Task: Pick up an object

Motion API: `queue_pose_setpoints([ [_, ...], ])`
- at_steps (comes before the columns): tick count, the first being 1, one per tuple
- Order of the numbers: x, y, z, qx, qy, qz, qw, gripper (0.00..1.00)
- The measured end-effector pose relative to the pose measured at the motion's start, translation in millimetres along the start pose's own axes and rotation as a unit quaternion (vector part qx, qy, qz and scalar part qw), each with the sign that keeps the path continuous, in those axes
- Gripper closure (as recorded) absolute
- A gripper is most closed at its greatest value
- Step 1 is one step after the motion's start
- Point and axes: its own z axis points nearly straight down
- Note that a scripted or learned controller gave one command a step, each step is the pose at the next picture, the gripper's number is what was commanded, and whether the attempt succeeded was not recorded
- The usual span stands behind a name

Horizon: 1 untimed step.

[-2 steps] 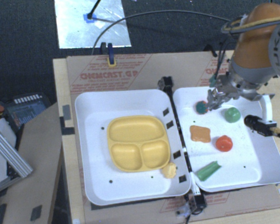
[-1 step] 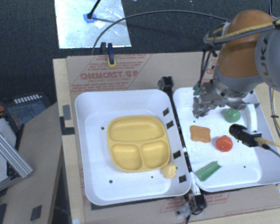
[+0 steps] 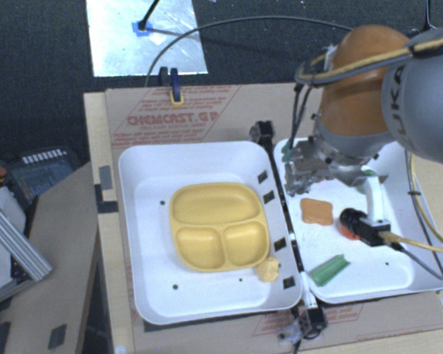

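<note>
— Gripper [image 3: 300,177] hangs just beyond the flat orange plastic slice [image 3: 316,210]; how wide it stands can't be told.
— Why there?
— Likely lining up on it; a green plastic wedge [image 3: 327,269] lies on that slice's near side.

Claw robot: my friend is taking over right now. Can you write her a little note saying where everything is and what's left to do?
Claw: hangs over the back left part of the right bin. Nothing is visibly held in it.
Right bin: an orange piece lies just in front of the claw, and a green piece lies near the front edge.
Left bin: a yellow plate sits in the middle, with a small yellow lump at its front right corner.
Done: nothing picked up yet.
Left: grab one thing and lift it. The orange piece looks closest.
</note>
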Motion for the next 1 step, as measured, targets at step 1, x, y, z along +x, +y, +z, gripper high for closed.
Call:
queue_pose_setpoints([
  [1,45.7,-13.3,3.9,0.0,0.0,0.0,1.0,1.0],
])
